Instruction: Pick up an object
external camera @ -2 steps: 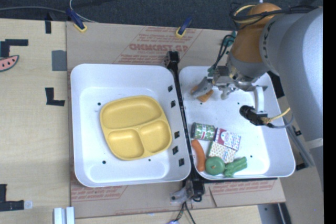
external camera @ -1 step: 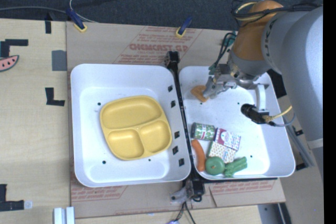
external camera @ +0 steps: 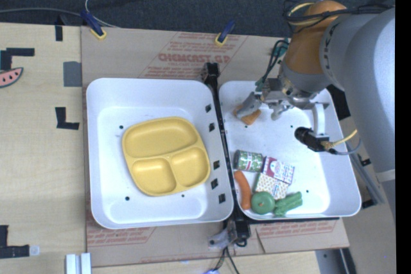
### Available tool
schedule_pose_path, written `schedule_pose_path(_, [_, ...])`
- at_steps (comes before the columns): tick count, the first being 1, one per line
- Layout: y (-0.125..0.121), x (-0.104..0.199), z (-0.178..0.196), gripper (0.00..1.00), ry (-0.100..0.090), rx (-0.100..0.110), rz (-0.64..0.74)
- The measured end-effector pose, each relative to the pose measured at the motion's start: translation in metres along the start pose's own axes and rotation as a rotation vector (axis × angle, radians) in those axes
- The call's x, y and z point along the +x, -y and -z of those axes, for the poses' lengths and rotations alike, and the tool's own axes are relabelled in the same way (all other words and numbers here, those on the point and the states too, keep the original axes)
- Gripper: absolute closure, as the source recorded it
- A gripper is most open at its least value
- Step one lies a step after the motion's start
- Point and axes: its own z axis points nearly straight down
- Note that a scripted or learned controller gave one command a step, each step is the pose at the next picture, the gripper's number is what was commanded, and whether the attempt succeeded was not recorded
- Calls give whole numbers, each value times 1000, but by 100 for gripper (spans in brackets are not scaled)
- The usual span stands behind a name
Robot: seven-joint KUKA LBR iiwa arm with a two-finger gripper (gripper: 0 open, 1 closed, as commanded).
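- Nearest the camera, along the front edge of my right bin (external camera: 334, 202), sits a cluster of small things: a green round fruit (external camera: 262, 202) touching a green vegetable piece (external camera: 289, 201) at its 3 o'clock.
- Just at 10 o'clock from the green fruit lies an orange carrot (external camera: 243, 184), running along the bin's left wall.
- At 12 o'clock from the fruit rests a small white carton (external camera: 274, 178) with red and green print, and at 10 o'clock from that carton lies a green can (external camera: 249, 160) on its side, touching or nearly touching it.
- My left bin (external camera: 103, 138) holds a yellow divided plate (external camera: 166, 154), lying flat near the bin's middle, well apart from everything else.
- My claw (external camera: 264, 106) is at the back of the right bin, around 12 o'clock from the can, with my grey arm and its orange band reaching in from 3 o'clock.
- A brown bread-like piece (external camera: 249, 116) lies at my claw's 8 o'clock, touching or just beside one finger; I cannot tell whether it sits between my fingers.
- How far my claw is spread I cannot tell; the wrist hides too much.
- Both bins stand on a cardboard sheet (external camera: 186, 58) with red lettering.
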Motion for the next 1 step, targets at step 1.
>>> schedule_pose_path(1, [0,1,9,100,-1,1,1])
